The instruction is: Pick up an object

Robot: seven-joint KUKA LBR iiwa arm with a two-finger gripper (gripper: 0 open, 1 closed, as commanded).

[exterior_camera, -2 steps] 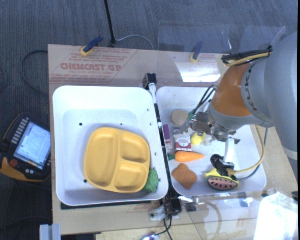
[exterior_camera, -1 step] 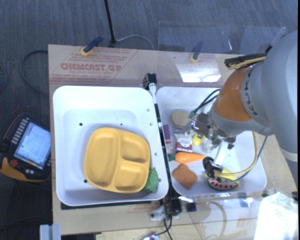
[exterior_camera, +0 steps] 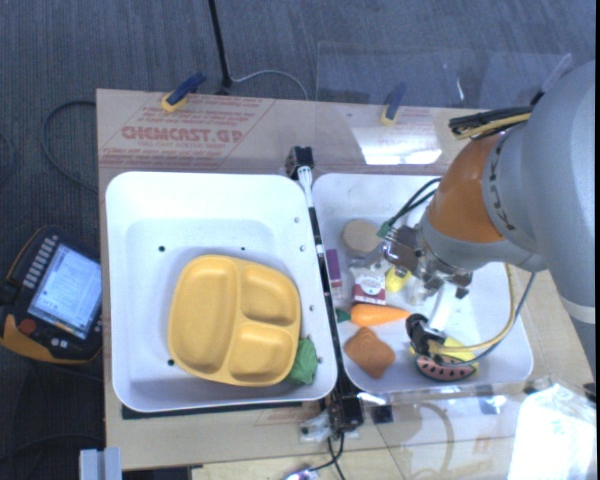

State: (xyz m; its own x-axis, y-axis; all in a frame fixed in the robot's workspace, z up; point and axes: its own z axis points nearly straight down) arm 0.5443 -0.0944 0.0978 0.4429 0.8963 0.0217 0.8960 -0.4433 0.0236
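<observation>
**Operator:** Where is the gripper?

**Spotter:** Your gripper [exterior_camera: 423, 268] is low over the right-hand bin [exterior_camera: 380, 193], right of centre in the frame. The grey arm [exterior_camera: 570, 168] and its orange band [exterior_camera: 470, 198] come in from the right edge. You can't tell from this angle whether the claw is spread or pressed together, because the wrist covers it.

**Operator:** What is there to pick up?

**Spotter:** You have several things in that bin, all to the left of the gripper or below it.
- A red-and-white packet [exterior_camera: 368, 286] lies just left of the gripper, with a small yellow piece [exterior_camera: 396, 280] between the two.
- Above the packet is a round tan disc [exterior_camera: 360, 235].
- Below the packet an orange carrot [exterior_camera: 378, 316] lies crosswise, and below that is an orange-brown lump [exterior_camera: 368, 353].
- A watermelon slice [exterior_camera: 445, 370] lies near the bin's lower edge, to the lower right of the lump.

**Operator:** And the other bin?

**Spotter:** The left bin [exterior_camera: 140, 228] holds a yellow divided tray [exterior_camera: 235, 318], and something green [exterior_camera: 305, 361] pokes out at the tray's lower right corner. A handheld pendant [exterior_camera: 55, 293] lies on the floor at the left edge of the frame.
</observation>
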